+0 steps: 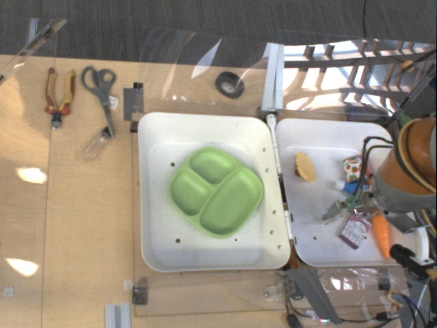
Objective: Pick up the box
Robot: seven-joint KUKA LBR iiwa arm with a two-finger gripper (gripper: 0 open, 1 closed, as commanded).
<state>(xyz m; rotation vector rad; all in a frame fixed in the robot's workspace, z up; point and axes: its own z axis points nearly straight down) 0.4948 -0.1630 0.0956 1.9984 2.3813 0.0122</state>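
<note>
Reaching in from the right, my arm (412, 159) hung over the right bin (321, 248), low over the clutter near its middle. My end effector (351, 200) sat among the small things there, and from this height and slant I could not tell how it stood or whether it had anything.

The box (352, 168), small with a red and white print, stood just above the end effector's tip, close to the arm's near side. It looked upright and apart from the other things, which I judged left room to come down around it.

A flat packet (354, 230) lay just below the tip, with a carrot (381, 235) beside it to the right. Both crowded the spot, so a descent slightly off could have caught the packet instead. A yellow bun (305, 167) lay well to the left, out of the way.

The left bin (157, 251) carried a green plate (217, 191) with three compartments. Pliers (58, 96), scissors (102, 91) and a tape roll (230, 84) lay on the counter (75, 217) beyond the bins, clear of my reach.

I judged the pick not yet made, with the box resting on the bin floor.
</note>
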